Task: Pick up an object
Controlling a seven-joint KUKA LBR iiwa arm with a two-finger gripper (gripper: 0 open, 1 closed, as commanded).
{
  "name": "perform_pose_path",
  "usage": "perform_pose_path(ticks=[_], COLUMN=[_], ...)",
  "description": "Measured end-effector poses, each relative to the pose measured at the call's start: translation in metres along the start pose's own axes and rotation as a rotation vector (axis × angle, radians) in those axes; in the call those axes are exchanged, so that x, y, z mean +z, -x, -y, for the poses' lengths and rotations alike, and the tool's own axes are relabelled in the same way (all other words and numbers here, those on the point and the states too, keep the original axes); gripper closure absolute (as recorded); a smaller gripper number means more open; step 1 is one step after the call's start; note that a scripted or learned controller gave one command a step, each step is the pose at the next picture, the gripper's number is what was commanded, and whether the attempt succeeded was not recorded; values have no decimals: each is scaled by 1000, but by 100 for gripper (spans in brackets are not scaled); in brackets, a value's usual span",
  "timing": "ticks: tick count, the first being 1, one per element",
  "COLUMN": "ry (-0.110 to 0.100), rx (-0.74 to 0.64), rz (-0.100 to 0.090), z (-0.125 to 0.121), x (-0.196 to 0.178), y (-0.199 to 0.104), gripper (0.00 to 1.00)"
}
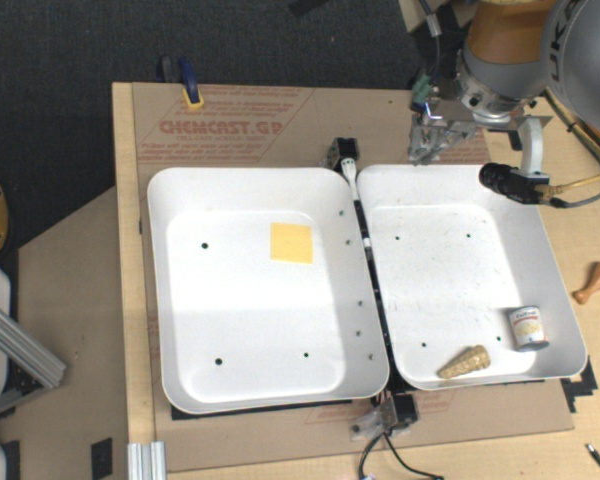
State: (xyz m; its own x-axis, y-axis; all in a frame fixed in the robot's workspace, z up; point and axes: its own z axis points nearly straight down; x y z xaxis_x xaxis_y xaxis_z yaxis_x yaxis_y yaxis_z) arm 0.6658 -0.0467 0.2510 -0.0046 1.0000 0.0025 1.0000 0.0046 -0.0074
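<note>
Tool (pixel 427 140) hovering past the right bin's (pixel 545 258) far edge, finger state unclear. Can (pixel 527 328) and cone (pixel 465 362) sitting in it; yellow square (pixel 291 242) lying left.

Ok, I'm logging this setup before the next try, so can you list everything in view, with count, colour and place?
Shallow plastic bins: two, white, side by side on the bench; left bin, right bin.
Flat square piece: one, yellow, upper middle of the left bin.
Cone-shaped object: one, tan, near front edge of the right bin.
Small cylindrical container: one, white with a red label, front right corner of the right bin.
Clamp: one, blue and yellow, bench's far edge.
Robot arm: one, grey with orange band, its gripper above the right bin's far edge.
</note>
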Motion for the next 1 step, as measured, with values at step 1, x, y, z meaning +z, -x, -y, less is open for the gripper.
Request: perform_pose_path(ticks=[1], ry=[22], rx=[0], rz=[3], z=[-1], x=[-117], y=[-25], gripper=[100])
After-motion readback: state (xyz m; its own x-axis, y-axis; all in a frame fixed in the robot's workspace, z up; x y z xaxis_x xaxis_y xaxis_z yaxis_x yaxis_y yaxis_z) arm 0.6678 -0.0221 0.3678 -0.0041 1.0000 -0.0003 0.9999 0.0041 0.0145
